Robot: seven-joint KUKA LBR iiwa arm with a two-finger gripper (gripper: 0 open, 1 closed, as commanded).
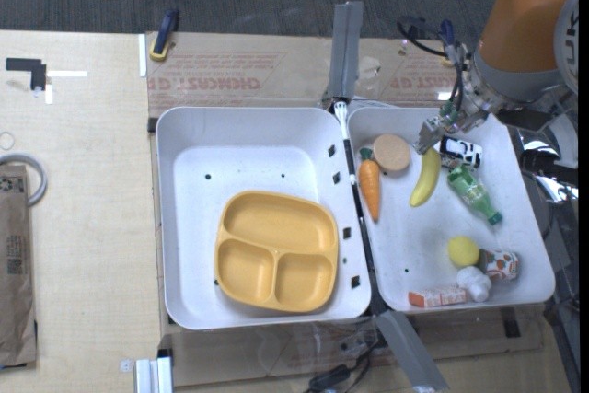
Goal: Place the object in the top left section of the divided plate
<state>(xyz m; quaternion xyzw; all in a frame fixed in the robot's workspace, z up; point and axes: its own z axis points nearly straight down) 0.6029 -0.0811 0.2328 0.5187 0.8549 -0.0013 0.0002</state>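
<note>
A yellow divided plate (276, 250) lies in the left bin (184, 198), with one large section at the back and two smaller ones at the front. All three sections hold nothing. My gripper (440, 130) hangs over the back of the right bin (534, 235), just above the top end of a banana (425, 179) and next to a small black-and-white toy (459, 151). Nothing can be seen held in it.
The right bin also holds a carrot (370, 187), a tan round cookie-like piece (392, 153), a green bottle (473, 193), a yellow lemon (464, 250), a small can (502, 265), a white lump (475, 283) and an orange-white packet (437, 297). A metal divider (346, 60) separates the bins.
</note>
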